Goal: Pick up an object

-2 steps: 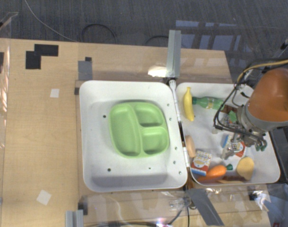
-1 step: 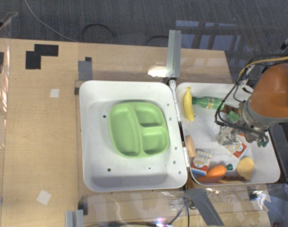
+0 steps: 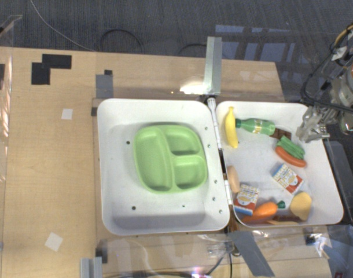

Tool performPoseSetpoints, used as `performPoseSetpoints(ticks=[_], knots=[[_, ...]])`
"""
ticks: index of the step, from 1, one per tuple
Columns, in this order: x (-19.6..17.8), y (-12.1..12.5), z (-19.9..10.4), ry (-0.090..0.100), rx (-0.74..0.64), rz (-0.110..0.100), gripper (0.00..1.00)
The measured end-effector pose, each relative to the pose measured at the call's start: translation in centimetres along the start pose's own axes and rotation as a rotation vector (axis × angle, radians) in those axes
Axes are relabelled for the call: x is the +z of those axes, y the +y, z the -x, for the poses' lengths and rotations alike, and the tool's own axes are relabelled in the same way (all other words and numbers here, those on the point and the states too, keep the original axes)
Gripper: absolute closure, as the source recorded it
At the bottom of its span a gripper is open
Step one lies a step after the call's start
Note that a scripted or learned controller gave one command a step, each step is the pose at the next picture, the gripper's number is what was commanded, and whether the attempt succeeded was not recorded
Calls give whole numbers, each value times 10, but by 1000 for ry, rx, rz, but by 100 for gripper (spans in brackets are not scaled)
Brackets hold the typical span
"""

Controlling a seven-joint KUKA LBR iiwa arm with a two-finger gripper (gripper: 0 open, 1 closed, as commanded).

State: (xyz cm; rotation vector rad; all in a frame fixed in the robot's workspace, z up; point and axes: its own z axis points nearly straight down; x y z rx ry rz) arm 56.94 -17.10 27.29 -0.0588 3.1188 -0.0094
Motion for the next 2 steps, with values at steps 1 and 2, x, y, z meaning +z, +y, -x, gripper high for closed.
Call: performPoseSetpoints(ticks=[1, 2], knots=[[-5, -36, 27, 9, -399, 6, 100], [-10, -36, 87, 7, -740, 9, 100]])
